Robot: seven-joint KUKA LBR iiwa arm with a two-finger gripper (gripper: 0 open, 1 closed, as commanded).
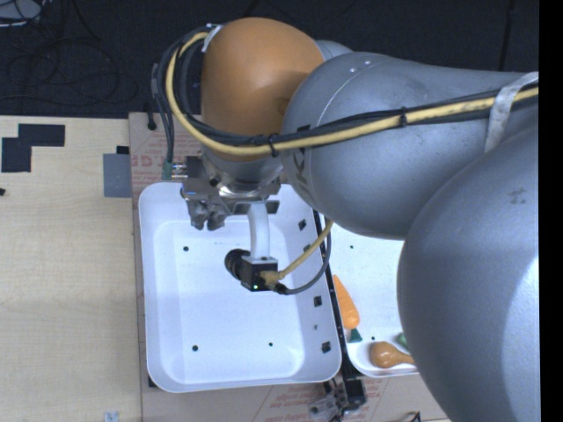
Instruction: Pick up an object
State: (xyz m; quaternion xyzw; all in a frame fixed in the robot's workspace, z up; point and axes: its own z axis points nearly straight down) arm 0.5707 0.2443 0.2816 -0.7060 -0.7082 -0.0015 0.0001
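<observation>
Poised, gripper (209, 216) over left bin (220, 341), presumably for a grasp (clenched or released: cannot tell); carrot (347, 304) just beyond that bin's right wall.

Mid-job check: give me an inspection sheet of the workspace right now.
Surface: left bin and right bin, white, side by side on the bench.
Job's things: orange carrot and tan rounded piece, both in the right bin.
Clutter: nothing seen.
Grippers: gripper over the left bin's far half.
Cables: yellow cable along the arm; dark cables top left.
Surroundings: dark backdrop behind the bench.
</observation>
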